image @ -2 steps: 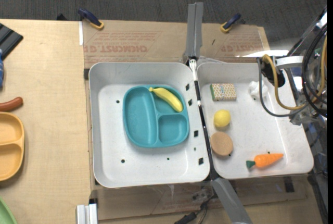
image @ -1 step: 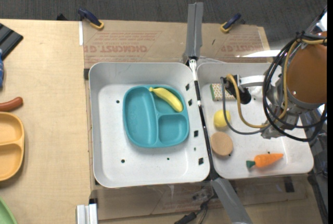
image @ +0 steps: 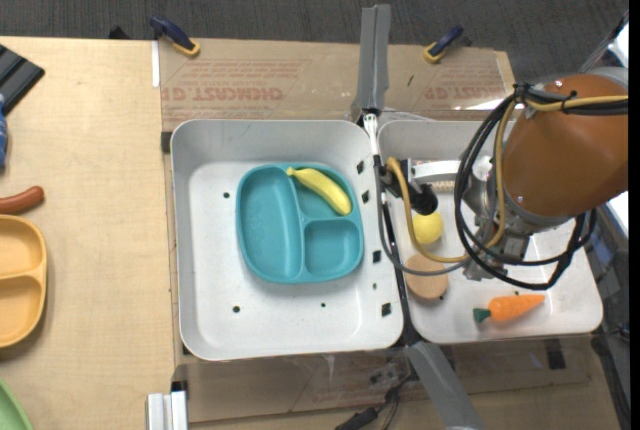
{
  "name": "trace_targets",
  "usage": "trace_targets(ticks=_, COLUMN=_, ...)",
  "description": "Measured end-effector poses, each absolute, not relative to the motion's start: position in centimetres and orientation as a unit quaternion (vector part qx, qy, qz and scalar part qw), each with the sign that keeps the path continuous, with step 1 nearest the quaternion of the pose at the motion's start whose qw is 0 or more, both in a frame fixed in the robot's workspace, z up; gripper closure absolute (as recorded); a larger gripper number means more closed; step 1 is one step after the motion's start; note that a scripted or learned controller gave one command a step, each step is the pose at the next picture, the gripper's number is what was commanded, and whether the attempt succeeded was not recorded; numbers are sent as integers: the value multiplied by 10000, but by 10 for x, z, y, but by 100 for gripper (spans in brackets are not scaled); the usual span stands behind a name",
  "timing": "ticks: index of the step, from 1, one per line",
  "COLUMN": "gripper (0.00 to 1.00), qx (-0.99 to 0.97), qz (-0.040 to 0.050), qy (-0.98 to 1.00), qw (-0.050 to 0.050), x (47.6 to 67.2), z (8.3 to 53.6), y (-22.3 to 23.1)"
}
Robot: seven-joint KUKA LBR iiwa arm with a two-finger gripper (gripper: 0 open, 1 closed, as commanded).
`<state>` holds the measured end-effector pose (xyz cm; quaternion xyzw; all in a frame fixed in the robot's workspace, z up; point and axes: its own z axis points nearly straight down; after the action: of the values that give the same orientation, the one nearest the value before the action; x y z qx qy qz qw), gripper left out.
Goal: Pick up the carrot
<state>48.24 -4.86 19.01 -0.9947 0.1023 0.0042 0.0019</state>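
Orange carrot (image: pixel 515 307) lies in the right bin (image: pixel 575 323) (green tip pointing to nine o'clock), at six o'clock from the arm (image: pixel 565 158); its finger state cannot be told.

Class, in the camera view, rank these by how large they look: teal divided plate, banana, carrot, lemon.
1. teal divided plate
2. banana and carrot: look about alike, so no ranking between them
3. lemon, though cables partly cover it
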Motion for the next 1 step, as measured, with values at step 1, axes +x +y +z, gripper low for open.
trace_targets(ticks=1, gripper=100, qx=-9898, qz=3, qy=1421, qw=34, x=517, z=294, y=-120)
